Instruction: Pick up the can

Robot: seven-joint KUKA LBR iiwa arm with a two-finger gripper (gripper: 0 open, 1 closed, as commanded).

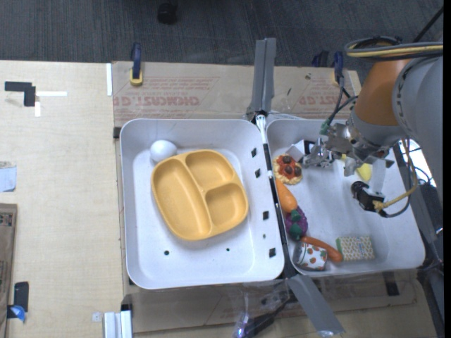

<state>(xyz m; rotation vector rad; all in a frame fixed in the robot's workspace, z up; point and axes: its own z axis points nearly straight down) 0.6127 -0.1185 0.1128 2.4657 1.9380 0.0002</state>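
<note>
The can (312, 257) lies on its side in the near left corner of the right bin (394, 259); it is small, with a white and red label. An orange carrot-like toy (325, 247) rests against its far side. My gripper (318, 154) hangs over the far part of the same bin, well behind the can and apart from it, on the grey arm with the orange band (380, 90). I see nothing held in it.
Beside the can, the right bin holds a small pizza toy (289, 169), an orange carrot (285, 196), purple grapes (297, 222), a speckled block (354, 247) and a yellow piece (363, 172). The left bin (134, 210) holds a yellow divided plate (201, 192) and a white egg (163, 148).
</note>
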